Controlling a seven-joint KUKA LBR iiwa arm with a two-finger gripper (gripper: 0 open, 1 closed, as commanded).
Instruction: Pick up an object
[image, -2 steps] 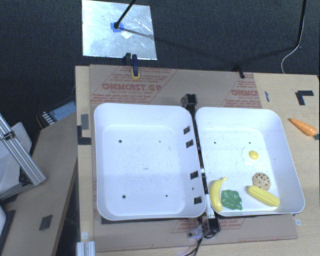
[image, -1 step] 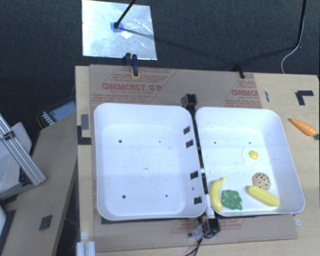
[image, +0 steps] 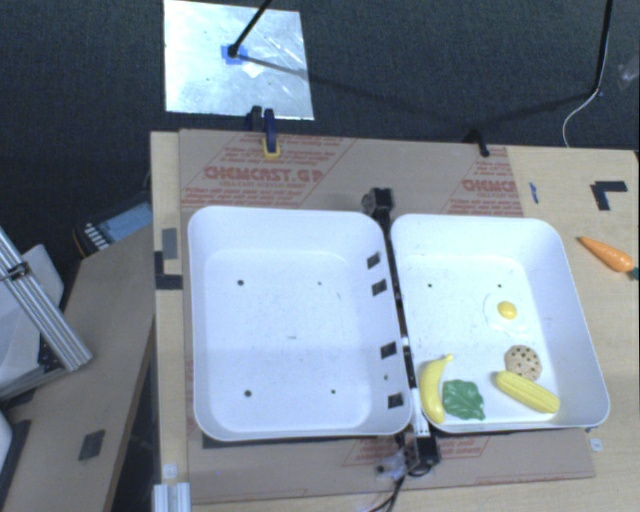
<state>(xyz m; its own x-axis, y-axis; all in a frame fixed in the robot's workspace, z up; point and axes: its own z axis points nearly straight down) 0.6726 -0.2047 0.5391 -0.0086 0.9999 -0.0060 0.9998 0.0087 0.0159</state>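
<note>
Camera view, from where I sit: I see no pincer, so I cannot tell whether it is apart or together.

Nearest me, along the front edge of the right bin, three toy foods crowd together: one banana standing curved against the divider between the bins, one green leafy piece touching it on its right, and one yellow corn cob lying slantwise near the front right corner. Just behind the cob sits one round brown cookie, close to it. Farther back, well apart from the rest, lies one fried egg, white with a yellow yolk, with open floor on all sides. The far half of that bin gives plenty of room.

I count two bins; the left bin shows bare white floor.

One orange carrot rests on the bench beyond the right bin's far right corner.
</note>
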